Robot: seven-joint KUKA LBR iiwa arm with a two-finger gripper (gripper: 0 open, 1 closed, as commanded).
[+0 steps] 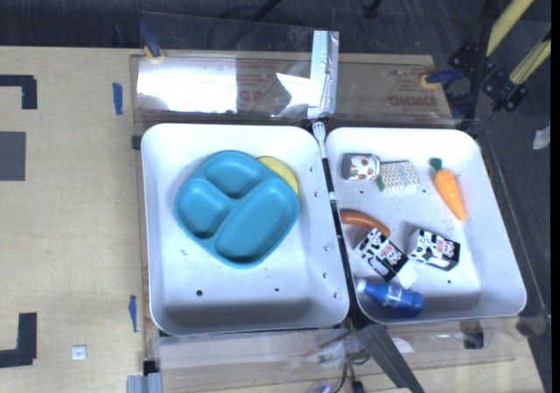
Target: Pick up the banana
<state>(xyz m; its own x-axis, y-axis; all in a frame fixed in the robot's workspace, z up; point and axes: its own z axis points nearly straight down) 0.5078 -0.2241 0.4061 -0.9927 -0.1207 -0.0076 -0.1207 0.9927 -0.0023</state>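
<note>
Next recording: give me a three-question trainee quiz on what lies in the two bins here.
1. True or false: the carrot lies in the right bin.
2. Which thing partly covers the yellow banana: A) the blue divided plate, B) the blue bottle, C) a cow-print carton?
3. Fill in: the banana lies in the ____ bin.

Key: 1 true; 2 A; 3 left.

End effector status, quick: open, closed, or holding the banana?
End effector: state cannot be told.
Banana lies in the left bin, partly under the blue plate.
</note>
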